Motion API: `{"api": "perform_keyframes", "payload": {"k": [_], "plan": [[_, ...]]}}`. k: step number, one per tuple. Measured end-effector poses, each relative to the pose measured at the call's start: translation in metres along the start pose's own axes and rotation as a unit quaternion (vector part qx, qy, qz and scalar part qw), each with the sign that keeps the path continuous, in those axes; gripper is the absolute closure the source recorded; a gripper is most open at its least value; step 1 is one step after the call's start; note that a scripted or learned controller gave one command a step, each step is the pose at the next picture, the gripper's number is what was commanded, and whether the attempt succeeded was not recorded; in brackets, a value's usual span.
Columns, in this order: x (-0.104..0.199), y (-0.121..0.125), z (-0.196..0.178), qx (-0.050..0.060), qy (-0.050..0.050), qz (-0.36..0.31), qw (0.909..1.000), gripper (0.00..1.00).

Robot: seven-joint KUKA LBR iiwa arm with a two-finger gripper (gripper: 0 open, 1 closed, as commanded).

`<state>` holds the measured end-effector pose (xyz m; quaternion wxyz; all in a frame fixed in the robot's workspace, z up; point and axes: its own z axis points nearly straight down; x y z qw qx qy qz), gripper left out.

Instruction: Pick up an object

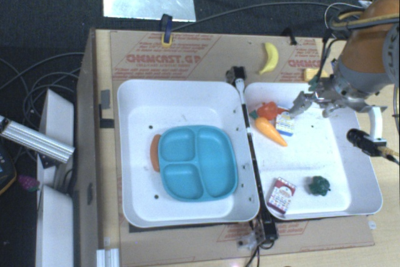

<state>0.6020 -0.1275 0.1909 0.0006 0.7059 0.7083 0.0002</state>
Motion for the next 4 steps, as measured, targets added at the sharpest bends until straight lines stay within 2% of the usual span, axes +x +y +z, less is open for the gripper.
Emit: {"api": "perform_keyframes", "payload": {"k": [1,2,3,4], "plan": [[0.035,0.005,0.095,-0.002,0.0,-0.001,1.0,0.0],[0.039,0.047,0.101,-0.004,-0.001,-0.001,1.0,0.0],[0.015,0.046,0.101,-0.006,-0.001,0.0,1.0,0.0],[0.014,0.046,0.09,-0.006,-0.001,-0.001,1.0,1.0]]}}
